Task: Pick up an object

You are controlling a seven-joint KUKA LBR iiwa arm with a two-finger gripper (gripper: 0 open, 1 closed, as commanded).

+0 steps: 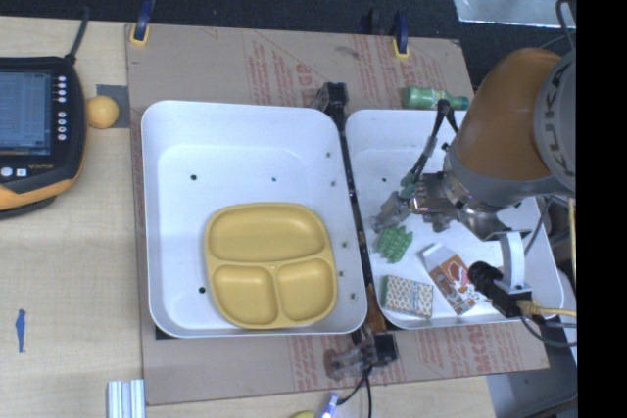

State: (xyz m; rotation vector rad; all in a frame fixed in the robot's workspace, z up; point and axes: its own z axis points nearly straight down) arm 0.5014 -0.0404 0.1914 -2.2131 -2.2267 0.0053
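From the camera view, the arm (pixel 509 127) leans in from the right over the right bin (pixel 367 137), its bulky grey and orange wrist hiding much of that bin's far half. The claw (pixel 400 208) sits low near the bin's left side, just above a small green object (pixel 393 244). Its dark metal parts blur together here, so I cannot tell how wide it is set or whether anything is held in it.

The candidates for picking all lie in the right bin: the green object just below the claw, a patterned square packet (pixel 407 297) near the front wall, and a red and white card-like packet (pixel 453 281) beside it, tilted. The left bin (pixel 157 210) carries a yellow divided tray (pixel 269 264), well apart from the claw. A handheld pendant (pixel 34 132) rests on the tabletop (pixel 59 308) at far left.

The risks, as I judge them: the claw is close to the wall between the bins, so a descent could clip it. The green object is small and irregular and could squirt sideways. The flat packets offer little edge to pinch, so a closing could come up empty.
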